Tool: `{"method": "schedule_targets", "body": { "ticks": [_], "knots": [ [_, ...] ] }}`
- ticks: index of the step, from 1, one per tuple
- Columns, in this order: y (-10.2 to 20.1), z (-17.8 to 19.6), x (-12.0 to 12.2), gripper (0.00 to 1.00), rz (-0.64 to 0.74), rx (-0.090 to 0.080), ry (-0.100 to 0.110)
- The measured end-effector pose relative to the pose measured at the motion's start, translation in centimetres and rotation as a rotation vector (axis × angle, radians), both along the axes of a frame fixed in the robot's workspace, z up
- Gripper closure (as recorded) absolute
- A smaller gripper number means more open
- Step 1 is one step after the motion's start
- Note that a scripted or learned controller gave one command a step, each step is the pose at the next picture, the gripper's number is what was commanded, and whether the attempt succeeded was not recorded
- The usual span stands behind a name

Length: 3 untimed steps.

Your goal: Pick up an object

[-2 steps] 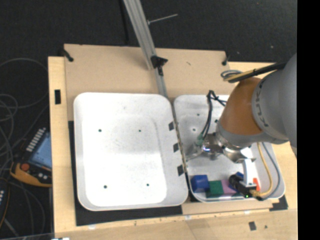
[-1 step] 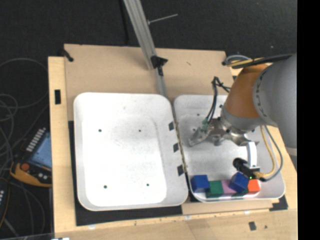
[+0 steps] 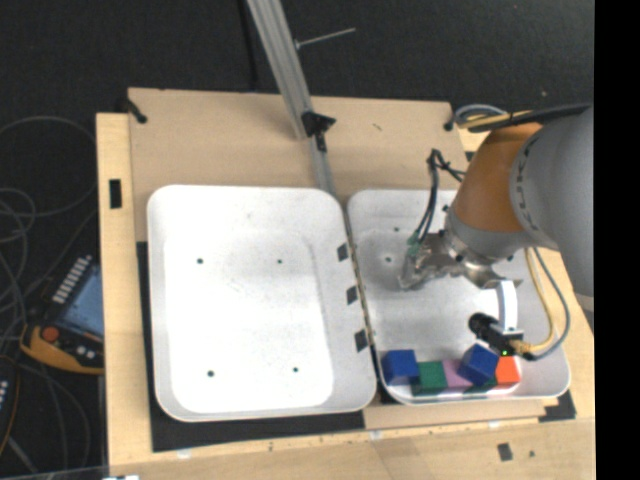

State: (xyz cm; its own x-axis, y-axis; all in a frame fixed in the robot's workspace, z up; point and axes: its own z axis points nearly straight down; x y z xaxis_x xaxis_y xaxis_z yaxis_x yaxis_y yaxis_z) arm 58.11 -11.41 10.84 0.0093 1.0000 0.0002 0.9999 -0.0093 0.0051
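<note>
My gripper (image 3: 413,271) hangs over the middle of the right bin (image 3: 390,223), under the grey arm with its orange band. Nothing shows between its tips. Along the bin's near edge lie several blocks: a blue one (image 3: 400,365), a green one (image 3: 431,376), a pink or purple one (image 3: 455,376), another blue one (image 3: 480,363) and an orange one (image 3: 508,369). The gripper stands well above and to the left of that row, apart from every block.
The left bin (image 3: 245,298) sits beside the right one, with black clips along the seam between them. A slanted metal rail (image 3: 285,63) runs from the top down to the bins. Cables loop around the arm's wrist at the right.
</note>
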Motion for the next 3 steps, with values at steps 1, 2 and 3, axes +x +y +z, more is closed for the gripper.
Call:
{"method": "schedule_targets", "body": {
  "ticks": [1, 2, 3],
  "knots": [
    [1.3, -1.2, 3.5, 1.0, 0.014, 0.0, 0.002],
    [0.1, -1.0, -3.7, 1.0, 0.006, -0.002, 0.002],
    [-1.0, -1.0, -8.6, 1.0, 0.006, -0.003, -0.001]
  ]
}}
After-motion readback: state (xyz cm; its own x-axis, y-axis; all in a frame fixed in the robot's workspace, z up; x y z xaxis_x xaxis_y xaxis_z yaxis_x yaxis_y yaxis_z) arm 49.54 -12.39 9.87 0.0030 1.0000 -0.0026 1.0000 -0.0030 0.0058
